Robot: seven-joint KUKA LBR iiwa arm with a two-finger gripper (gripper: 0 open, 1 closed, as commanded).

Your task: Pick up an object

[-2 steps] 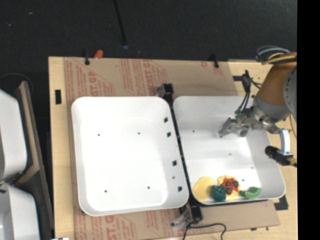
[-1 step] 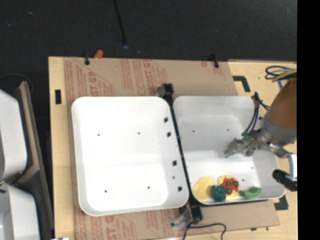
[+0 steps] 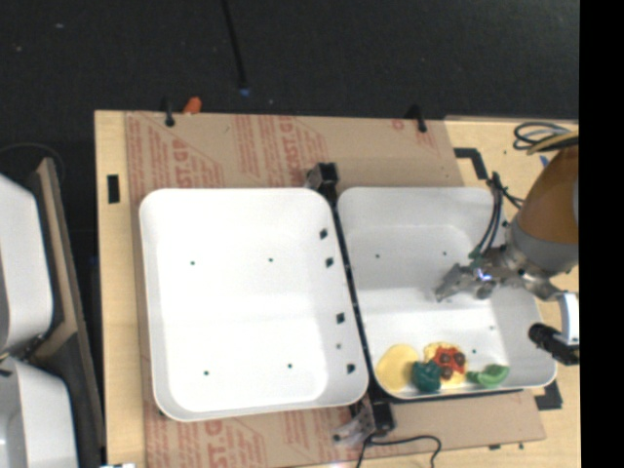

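Note:
A cluster of small objects lies at the near edge of the right bin (image 3: 409, 222): a pale yellow round piece (image 3: 395, 364), a teal piece (image 3: 426, 377), a red and orange piece (image 3: 448, 358) and a green piece (image 3: 490, 374). My gripper (image 3: 460, 283) hangs over the middle of the right bin, some way beyond the cluster, with nothing seen between its fingers. The arm comes in from the right, with its orange band (image 3: 554, 208) above the wrist.
The left bin (image 3: 156, 261) stands beside the right one, with black clips (image 3: 336, 291) along the shared wall. Both rest on a cardboard sheet (image 3: 244, 149) on the bench. Cables (image 3: 536, 136) lie at the far right.

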